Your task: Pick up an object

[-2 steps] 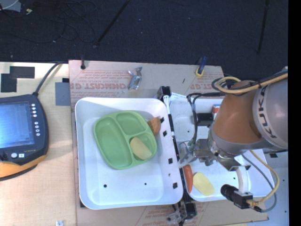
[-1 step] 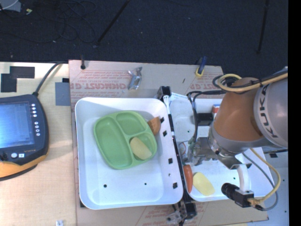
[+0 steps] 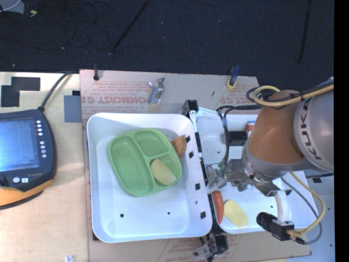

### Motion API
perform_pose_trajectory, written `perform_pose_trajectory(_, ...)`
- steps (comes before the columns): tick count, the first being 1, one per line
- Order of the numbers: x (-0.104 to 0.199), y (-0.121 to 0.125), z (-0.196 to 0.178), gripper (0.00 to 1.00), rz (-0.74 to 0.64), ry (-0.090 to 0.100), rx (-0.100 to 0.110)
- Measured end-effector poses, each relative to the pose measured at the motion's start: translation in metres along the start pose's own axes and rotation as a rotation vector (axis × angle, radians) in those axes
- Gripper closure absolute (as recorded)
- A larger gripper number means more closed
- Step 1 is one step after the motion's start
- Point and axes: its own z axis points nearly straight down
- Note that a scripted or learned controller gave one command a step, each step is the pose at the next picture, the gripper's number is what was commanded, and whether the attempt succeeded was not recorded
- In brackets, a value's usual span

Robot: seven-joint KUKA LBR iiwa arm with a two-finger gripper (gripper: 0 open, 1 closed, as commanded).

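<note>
My gripper point(image 3: 216, 174) hangs low over the left side of the right bin point(image 3: 209, 125), close to the divider between the bins. Just below it lie an orange carrot-like piece point(image 3: 218, 206) and a pale yellow rounded piece point(image 3: 235, 213). The grey and orange arm point(image 3: 278, 138) hides much of this bin. In the left bin point(image 3: 142, 222) a green divided plate point(image 3: 128, 165) holds a pale yellow slice point(image 3: 163, 172). A small brown piece point(image 3: 179, 144) rests against the plate's right rim.
A small red object point(image 3: 250, 126) peeks out behind the arm at the right bin's far side. A handheld control pad point(image 3: 22, 152) lies on the bench to the left. Metal clamps point(image 3: 156, 90) sit at the cardboard's far edge.
</note>
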Motion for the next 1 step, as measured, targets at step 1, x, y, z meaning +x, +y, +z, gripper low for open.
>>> perform_pose_trajectory(1, -0.0763, 0.0, 0.0685, 0.0, 0.001, -0.002, -0.001)
